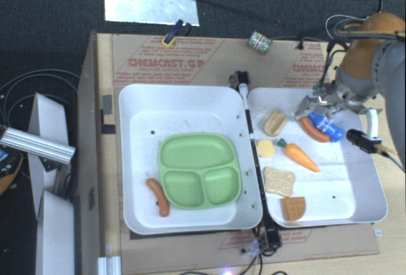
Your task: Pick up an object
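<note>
The arm reached in from the right and its gripper (317,104) hung low over the far part of the right bin (368,201), directly above a toy sausage (313,129) that lay against a blue object (331,128). That placement suggested the sausage, or the blue piece beside it, was the thing chosen to be picked up. Whether the fingers were spread or pressed together could not be told; they were small and blurred against the bin floor, and nothing was clearly pinched between them.

The sausage lay flat, its long axis running from the upper left to the lower right, with the near end pointing toward the blue object. A grasp across its narrow width looked the likeliest fit.

The other toy foods sat loose in the same bin: a bread roll (275,122), a carrot (301,156) pointing lower right, a slice of bread (278,181) and a cracker (294,207). The left bin (139,140) held a green divided plate (199,169) and a second sausage (158,196) just beside it.
</note>
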`<control>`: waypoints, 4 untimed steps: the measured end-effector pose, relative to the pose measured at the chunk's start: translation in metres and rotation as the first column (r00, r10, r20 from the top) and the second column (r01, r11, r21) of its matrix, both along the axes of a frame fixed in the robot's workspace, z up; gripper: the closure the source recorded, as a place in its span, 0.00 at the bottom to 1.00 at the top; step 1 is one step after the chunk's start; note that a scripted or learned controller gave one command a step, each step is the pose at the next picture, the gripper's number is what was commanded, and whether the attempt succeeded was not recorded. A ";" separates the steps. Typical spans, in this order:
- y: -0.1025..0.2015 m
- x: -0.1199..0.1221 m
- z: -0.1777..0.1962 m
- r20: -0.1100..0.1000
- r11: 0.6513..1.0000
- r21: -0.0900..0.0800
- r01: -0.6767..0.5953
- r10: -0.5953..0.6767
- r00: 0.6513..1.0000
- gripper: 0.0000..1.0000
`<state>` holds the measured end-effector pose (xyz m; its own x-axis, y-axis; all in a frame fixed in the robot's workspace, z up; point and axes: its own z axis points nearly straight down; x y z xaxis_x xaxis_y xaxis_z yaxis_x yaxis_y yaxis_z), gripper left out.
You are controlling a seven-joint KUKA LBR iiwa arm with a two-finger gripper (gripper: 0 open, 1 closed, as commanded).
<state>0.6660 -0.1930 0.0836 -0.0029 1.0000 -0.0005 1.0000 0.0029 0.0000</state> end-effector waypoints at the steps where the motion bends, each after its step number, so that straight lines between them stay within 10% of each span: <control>1: 0.000 0.002 0.012 0.005 1.000 -0.003 -0.003 0.003 1.000 1.00; 2: 0.072 -0.045 0.154 0.007 1.000 0.000 -0.002 0.002 1.000 1.00; 4: 0.178 -0.100 0.152 0.000 1.000 0.001 -0.001 0.001 1.000 1.00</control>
<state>0.5659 -0.0146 0.2352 -0.0042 1.0000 0.0003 1.0000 0.0042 0.0005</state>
